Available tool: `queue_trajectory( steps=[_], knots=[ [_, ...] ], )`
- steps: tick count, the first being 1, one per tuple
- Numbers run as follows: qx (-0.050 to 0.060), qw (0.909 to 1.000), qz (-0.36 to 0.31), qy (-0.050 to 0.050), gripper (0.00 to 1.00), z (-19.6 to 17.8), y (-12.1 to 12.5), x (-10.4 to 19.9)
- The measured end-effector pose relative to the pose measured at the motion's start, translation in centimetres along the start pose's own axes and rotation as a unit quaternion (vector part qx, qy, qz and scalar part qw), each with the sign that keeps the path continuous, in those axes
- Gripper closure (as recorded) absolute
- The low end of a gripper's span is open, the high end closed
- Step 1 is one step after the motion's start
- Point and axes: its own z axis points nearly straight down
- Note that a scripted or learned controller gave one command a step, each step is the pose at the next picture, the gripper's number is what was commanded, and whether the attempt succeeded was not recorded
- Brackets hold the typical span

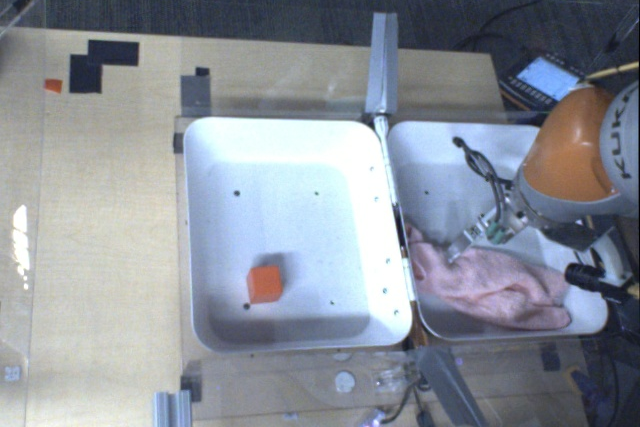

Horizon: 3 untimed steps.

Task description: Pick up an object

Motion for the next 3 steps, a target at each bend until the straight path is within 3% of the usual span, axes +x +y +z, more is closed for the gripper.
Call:
queue_trajectory(
  steps=[1,2,3],
  knots=[
    [-0.005,1.0,0.0,-0.003,1.0,-1.4,0.4,-0.1],
    [0.005,0.9661,0.258,0.002,1.0,-6.0,3.9,1.7],
    [0.005,0.9662,0.258,0.002,0.0,-6.0,3.9,1.7]
  ],
)
